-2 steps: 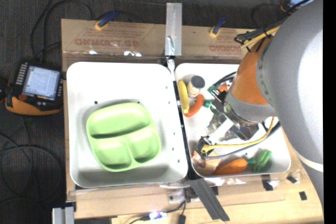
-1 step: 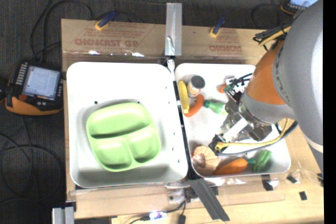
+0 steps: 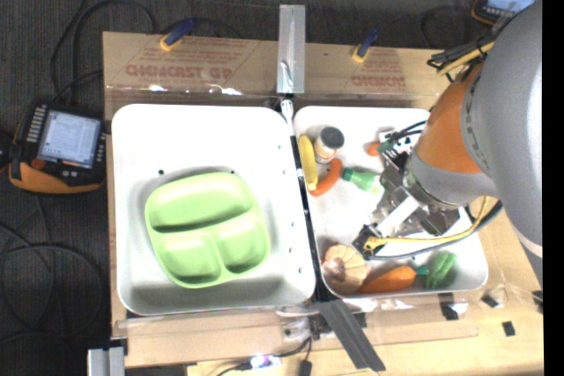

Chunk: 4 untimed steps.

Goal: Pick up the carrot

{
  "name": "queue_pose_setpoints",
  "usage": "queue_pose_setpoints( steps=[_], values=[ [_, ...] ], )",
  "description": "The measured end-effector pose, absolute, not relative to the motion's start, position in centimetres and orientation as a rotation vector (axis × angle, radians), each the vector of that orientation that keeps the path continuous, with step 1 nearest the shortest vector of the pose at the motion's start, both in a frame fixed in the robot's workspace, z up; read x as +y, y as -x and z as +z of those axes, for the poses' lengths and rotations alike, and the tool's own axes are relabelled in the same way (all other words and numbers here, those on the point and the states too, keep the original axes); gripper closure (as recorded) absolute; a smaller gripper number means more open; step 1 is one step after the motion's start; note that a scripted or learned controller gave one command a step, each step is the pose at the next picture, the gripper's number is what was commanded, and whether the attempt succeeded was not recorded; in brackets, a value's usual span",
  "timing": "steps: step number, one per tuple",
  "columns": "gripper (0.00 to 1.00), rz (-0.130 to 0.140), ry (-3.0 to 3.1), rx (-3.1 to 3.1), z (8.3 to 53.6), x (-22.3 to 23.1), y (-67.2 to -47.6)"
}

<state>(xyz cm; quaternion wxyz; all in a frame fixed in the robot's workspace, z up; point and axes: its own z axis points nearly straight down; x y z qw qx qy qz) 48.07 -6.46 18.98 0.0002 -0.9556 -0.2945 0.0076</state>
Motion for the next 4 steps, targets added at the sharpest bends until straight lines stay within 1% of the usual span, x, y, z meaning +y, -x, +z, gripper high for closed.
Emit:
queue_pose_setpoints(
  steps=[2,3,4],
  values=[
    [1.00,0.046,2.998,-0.930,20.5,-6.4,-47.9],
    [1.00,0.011,2.878,-1.258,21.0,-6.7,-48.2],
    [1.00,0.012,3.006,-0.905,20.0,-2.9,-48.2]
  ],
)
